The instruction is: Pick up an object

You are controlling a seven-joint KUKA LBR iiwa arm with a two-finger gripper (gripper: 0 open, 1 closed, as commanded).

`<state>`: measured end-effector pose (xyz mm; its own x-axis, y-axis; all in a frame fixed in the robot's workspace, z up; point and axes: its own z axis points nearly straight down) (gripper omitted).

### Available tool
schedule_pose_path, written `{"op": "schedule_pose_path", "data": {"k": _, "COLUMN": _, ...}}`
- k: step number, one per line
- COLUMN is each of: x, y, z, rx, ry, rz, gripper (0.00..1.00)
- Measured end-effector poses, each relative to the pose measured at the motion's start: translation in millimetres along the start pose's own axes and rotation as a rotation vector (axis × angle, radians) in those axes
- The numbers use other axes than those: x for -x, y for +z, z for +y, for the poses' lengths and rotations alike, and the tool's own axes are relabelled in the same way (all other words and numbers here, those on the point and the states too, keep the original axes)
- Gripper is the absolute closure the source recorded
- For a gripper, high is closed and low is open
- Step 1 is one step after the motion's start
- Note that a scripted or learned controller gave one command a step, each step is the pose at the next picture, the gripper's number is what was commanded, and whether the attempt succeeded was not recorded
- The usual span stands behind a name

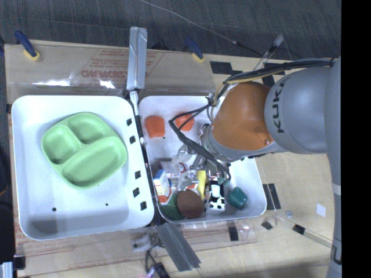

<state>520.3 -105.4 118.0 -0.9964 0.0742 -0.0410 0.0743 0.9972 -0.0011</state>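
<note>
Smooth white bins (23, 155), glossy green divided plate (84, 148), metal gripper (194, 169) over clutter, grip state unclear

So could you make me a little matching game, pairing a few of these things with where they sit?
Things:
1. green divided plate
2. orange block
3. brown ball
4. teal object

Places:
A. right bin, near right corner
B. left bin
C. right bin, far end
D. right bin, near edge, among the clutter

Pairs: 1-B, 2-C, 3-D, 4-A
</note>
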Motion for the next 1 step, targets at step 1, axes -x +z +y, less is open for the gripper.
{"op": "schedule_pose_path", "data": {"k": 1, "x": 24.3, "y": -158.8, "z": 24.4, "rx": -0.002, "ry": 0.126, "rz": 0.028, "gripper": 1.0}}
